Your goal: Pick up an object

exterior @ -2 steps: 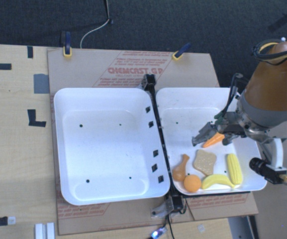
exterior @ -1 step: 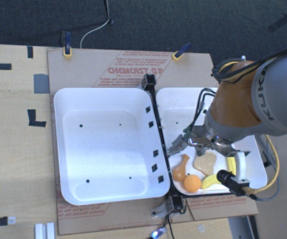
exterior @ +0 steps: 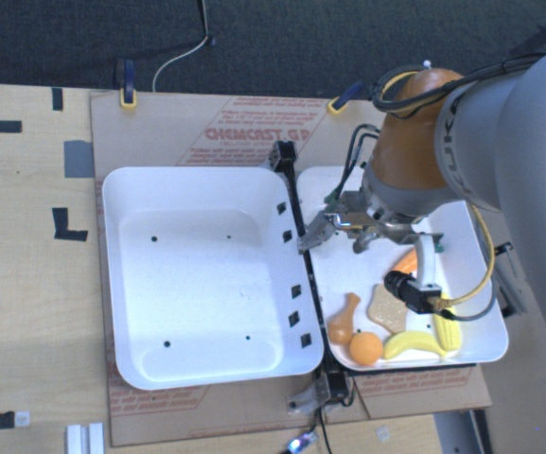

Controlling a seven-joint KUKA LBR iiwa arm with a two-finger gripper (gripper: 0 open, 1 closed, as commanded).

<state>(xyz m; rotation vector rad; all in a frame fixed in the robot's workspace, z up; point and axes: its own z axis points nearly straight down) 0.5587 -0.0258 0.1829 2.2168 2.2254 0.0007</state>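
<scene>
My gripper [exterior: 339,240] hangs over the upper left part of the right bin [exterior: 346,280], close to the divider between the bins. Its two fingers stand spread and open, with nothing between them. Below it, in the bin's lower part, lie several toy foods. These are an orange ball [exterior: 366,349], a yellow banana [exterior: 413,346], a tan slice of toast [exterior: 387,311], an orange pear-shaped piece [exterior: 344,322], a yellow corn cob [exterior: 449,333] and an orange carrot piece [exterior: 404,261] partly hidden by the arm's cable.
The left bin [exterior: 114,189] sits beside the right one on a cardboard sheet [exterior: 244,135]. A black clip strip [exterior: 291,220] runs along the shared rim. The arm's big grey and orange body [exterior: 424,149] covers the right bin's upper right.
</scene>
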